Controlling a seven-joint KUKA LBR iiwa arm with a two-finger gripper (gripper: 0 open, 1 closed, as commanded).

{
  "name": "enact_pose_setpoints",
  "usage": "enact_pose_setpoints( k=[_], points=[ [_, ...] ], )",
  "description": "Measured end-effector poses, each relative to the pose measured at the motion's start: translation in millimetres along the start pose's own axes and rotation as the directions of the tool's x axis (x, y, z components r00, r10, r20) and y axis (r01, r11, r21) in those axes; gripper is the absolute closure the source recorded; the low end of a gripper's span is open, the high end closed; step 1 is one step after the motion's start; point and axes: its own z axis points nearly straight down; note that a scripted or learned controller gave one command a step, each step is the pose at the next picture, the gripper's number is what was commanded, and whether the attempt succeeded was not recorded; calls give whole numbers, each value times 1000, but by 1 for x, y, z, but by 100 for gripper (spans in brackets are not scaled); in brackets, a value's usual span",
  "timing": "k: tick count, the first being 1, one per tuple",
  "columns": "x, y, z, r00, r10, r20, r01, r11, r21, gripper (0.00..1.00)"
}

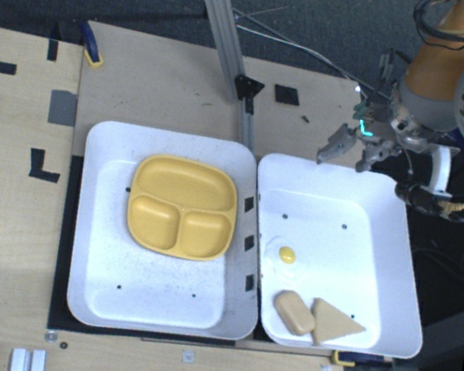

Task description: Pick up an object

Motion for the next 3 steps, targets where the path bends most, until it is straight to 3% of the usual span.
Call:
enact_pose_setpoints(
  k=[1,3],
  points=[
    [0,1,-1,1000,0,0,0,1000,-3,0],
    [6,-3,126,1000,-1,1,1,1000,3,0]
  ],
)
